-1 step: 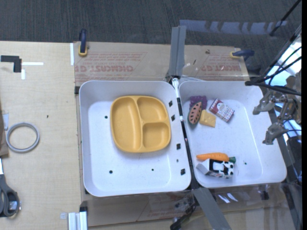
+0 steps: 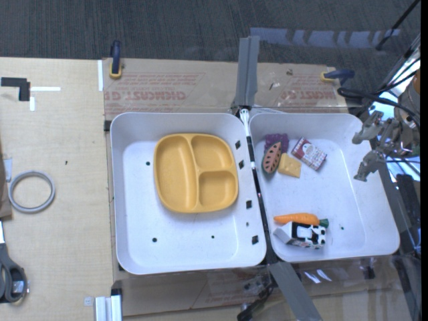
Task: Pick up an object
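Observation:
The right bin (image 2: 348, 233) holds several small items. At its back lie a purple piece (image 2: 275, 141), a brown and red bread-like piece (image 2: 271, 158), a yellow cheese wedge (image 2: 290, 166) and a red and white box (image 2: 309, 154). Near the front are an orange carrot (image 2: 296, 218) and a black and white carton (image 2: 306, 235). My gripper (image 2: 363, 154) hovers over the bin's right rim, open, with nothing between its fingers. It is well to the right of the box and apart from every item.
A yellow divided plate (image 2: 196, 172) lies in the left bin (image 2: 134, 239). A grey ring (image 2: 30, 191) rests on the wooden bench at the left. Cables and the arm's wrist crowd the right edge. A grey divider post (image 2: 246, 72) stands behind the bins.

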Robot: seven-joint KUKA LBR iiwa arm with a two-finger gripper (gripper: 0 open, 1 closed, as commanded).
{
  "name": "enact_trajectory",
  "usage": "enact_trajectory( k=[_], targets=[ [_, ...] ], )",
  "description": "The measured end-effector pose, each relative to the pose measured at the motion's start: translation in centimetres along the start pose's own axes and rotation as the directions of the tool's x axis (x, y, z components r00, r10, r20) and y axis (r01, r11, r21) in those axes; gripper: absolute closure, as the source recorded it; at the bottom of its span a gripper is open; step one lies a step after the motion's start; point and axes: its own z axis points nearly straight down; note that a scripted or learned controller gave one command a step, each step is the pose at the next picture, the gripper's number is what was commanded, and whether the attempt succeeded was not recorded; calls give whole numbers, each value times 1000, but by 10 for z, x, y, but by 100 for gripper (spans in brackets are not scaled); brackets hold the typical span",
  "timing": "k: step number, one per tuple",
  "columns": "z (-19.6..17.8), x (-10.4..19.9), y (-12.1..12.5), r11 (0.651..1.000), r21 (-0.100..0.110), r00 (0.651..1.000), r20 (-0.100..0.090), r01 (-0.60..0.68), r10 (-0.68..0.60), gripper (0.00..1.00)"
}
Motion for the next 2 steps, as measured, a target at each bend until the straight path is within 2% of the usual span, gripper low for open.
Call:
enact_trajectory(
  k=[1,2],
  targets=[
    [43,-39,15,911,1,911,-1,-412,412,0],
    [152,-55,58,766,1,766,0,-642,642,0]
  ],
)
